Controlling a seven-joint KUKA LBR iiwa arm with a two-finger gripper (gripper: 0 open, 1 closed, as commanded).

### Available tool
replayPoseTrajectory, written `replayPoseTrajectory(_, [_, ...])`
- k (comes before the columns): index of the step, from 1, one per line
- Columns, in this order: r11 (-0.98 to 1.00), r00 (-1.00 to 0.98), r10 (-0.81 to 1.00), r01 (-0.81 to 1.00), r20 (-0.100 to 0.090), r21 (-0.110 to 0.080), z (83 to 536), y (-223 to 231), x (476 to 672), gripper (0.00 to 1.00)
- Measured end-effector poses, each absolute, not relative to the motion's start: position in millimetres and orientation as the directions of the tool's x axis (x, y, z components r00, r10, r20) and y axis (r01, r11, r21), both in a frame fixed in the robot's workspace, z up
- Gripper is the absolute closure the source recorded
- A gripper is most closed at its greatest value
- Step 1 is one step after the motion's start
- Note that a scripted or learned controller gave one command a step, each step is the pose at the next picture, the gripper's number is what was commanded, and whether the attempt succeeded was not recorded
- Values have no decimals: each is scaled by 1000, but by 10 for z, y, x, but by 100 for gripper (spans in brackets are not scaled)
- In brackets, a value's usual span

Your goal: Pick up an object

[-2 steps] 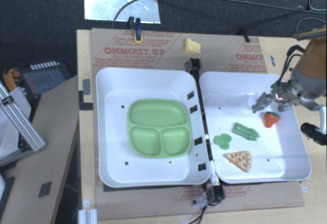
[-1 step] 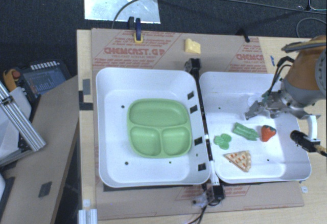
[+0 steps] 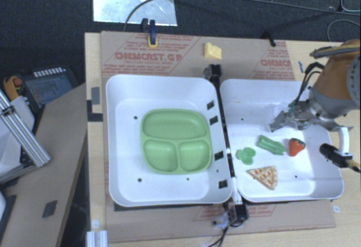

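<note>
Two white bins sit side by side on the tabletop (image 3: 93,144). We see the left bin (image 3: 121,93) holding a green divided plate (image 3: 175,140). The right bin (image 3: 248,96) carries a green stick-shaped toy (image 3: 271,145), a red strawberry (image 3: 296,146) just right of it, a small green round piece (image 3: 245,155) and a pizza slice (image 3: 264,176) nearest the camera. The end effector (image 3: 280,122) hangs over the right bin, just far-side of the green stick; we cannot tell how it is set, and nothing shows in its grip. The brown sheet (image 3: 186,51) under the bins reads "CHEMCAST GP" in red. A yellow cheese wedge (image 3: 212,51) lies on it.
</note>
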State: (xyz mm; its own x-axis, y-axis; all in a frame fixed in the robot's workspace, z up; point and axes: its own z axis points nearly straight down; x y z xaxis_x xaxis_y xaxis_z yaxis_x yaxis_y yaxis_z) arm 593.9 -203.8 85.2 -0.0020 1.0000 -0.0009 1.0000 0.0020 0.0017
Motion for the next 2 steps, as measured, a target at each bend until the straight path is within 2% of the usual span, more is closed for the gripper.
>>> replayPoseTrajectory(1, [2, -2, 1000, 1000, -2, 6, 968, -2041, 5950, 100])
replayPoseTrajectory(2, [4, -4, 1000, 1000, -2, 5, 1404, -2041, 5994, 100])
